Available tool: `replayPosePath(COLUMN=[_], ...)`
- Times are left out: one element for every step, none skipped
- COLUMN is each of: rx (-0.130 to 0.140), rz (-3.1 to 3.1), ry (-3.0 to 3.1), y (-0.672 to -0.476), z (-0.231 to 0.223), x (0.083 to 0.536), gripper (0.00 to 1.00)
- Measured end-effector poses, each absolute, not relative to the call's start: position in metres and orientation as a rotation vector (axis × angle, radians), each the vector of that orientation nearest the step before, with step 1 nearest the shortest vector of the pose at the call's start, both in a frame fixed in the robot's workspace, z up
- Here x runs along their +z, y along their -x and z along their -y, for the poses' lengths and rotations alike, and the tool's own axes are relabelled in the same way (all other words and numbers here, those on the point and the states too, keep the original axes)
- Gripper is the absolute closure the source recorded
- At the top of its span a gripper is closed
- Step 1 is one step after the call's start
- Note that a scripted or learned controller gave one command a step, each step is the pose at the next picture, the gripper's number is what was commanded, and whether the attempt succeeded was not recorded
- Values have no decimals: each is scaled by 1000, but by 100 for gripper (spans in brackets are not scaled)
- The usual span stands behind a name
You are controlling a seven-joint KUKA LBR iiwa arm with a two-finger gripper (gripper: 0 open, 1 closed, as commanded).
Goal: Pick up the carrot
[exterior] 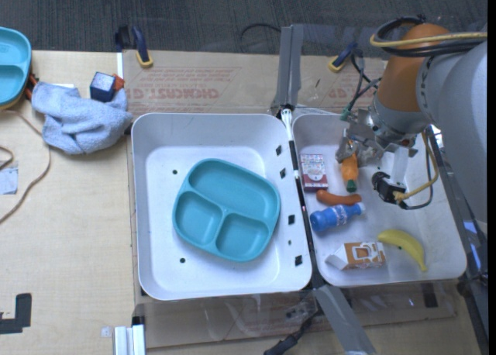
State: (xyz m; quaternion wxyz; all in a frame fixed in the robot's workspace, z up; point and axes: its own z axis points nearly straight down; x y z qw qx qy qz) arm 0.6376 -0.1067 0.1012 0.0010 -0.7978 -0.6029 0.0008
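Note:
The carrot (350, 168) is small and orange with a green tip pointing toward the front. It is in the right bin (446, 268), near that bin's back middle. My gripper (353, 150) comes down from the right, straight over the carrot's upper end. The dark fingers (344, 146) sit on either side of that end and are closed on it. The carrot's lower half and green tip stick out below the fingers, just above an orange-red sausage-shaped piece (339, 198).
The right bin also holds a red-and-white packet (313, 170), a blue bottle (335, 217), a banana (404, 246) and a small carton (360, 255). A teal divided plate (226, 209) lies in the left bin (147, 191). A grey cloth (81, 119) lies on the bench at left.

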Motion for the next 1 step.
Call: replayPosePath(rx=[2], rz=[2019], ry=[2409], y=[-626], z=[105], x=[226], gripper=[100])
